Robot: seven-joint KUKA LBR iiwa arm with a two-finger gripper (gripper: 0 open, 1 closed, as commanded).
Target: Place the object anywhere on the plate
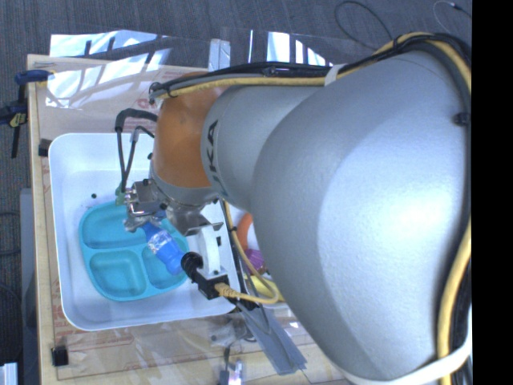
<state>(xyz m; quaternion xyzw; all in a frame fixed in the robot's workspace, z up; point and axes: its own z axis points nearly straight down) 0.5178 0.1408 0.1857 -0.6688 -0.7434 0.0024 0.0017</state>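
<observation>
A blue divided plate (112,255) lies in the left white bin (68,183). My gripper (147,218) hangs low over the plate's right side, under the orange wrist band. A small clear bottle with a blue label (165,248) slants down from the fingertips, its upper end held between them, its lower end over the plate's right compartments. I cannot tell whether the bottle touches the plate.
The big grey arm covers most of the right bin. In a gap beside it show an orange thing (244,228) and a purple thing (255,257). The left bin's wall (56,239) runs close along the plate's left edge.
</observation>
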